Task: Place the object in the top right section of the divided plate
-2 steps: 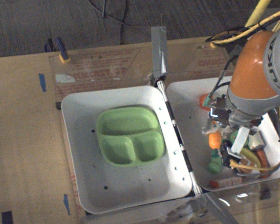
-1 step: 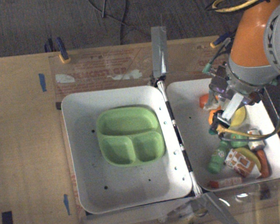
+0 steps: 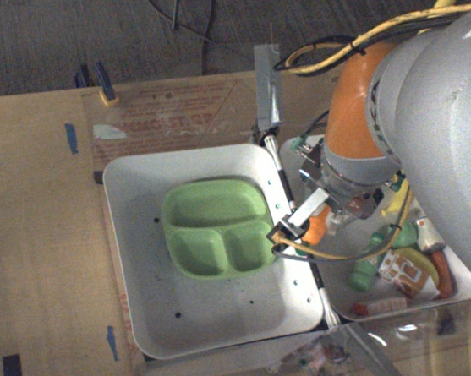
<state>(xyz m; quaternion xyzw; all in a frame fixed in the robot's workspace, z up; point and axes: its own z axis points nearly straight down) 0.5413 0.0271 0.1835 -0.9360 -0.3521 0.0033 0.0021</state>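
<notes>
A light green divided plate point(image 3: 218, 227) lies in the left white bin point(image 3: 148, 304). It has one long section on the far side and two smaller ones on the near side. My gripper point(image 3: 318, 225) hangs over the rim between the two bins, just right of the plate's right edge. A small orange object point(image 3: 316, 231) shows between its fingers, held above the rim. The grey and orange arm hides much of the right bin point(image 3: 344, 293).
The right bin holds several things: a green bottle-like item point(image 3: 367, 273), a yellow piece point(image 3: 399, 201), an orange-and-white packet point(image 3: 403, 271), a red sausage shape point(image 3: 444, 275) and a red bar point(image 3: 382, 304). White floor surrounds the plate in the left bin.
</notes>
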